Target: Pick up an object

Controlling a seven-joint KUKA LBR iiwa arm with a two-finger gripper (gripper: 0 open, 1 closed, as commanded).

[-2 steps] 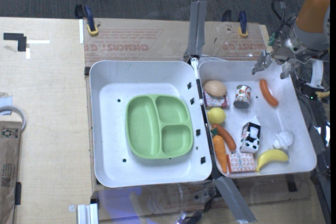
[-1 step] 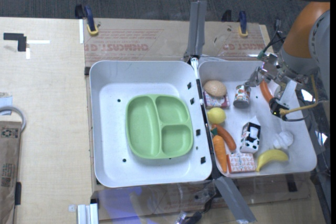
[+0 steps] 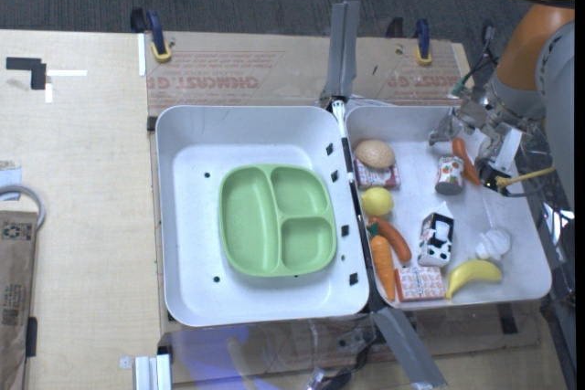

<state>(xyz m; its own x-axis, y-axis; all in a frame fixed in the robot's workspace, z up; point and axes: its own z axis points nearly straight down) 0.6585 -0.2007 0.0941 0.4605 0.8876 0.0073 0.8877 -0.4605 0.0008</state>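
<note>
My gripper (image 3: 468,142) hangs over the far right part of the right bin (image 3: 521,292), coming in from the right edge. Just below it stand a small grey can (image 3: 449,175) and a thin orange piece (image 3: 466,162); whether either touches the gripper is unclear. Further left in that bin lie a brown bun (image 3: 375,153), a yellow lemon (image 3: 377,201), a sausage (image 3: 394,238) and a carrot (image 3: 382,268). Toward the front are a cow-patterned carton (image 3: 437,239), a red and white box (image 3: 420,284), a banana (image 3: 473,275) and a white object (image 3: 494,243).
The left bin (image 3: 178,224) holds a green divided plate (image 3: 277,219). A grey divider bar (image 3: 343,50) runs between the bins at the back. Clamps (image 3: 157,41) hold cardboard behind the bins. A brown paper bag (image 3: 16,279) lies at the far left.
</note>
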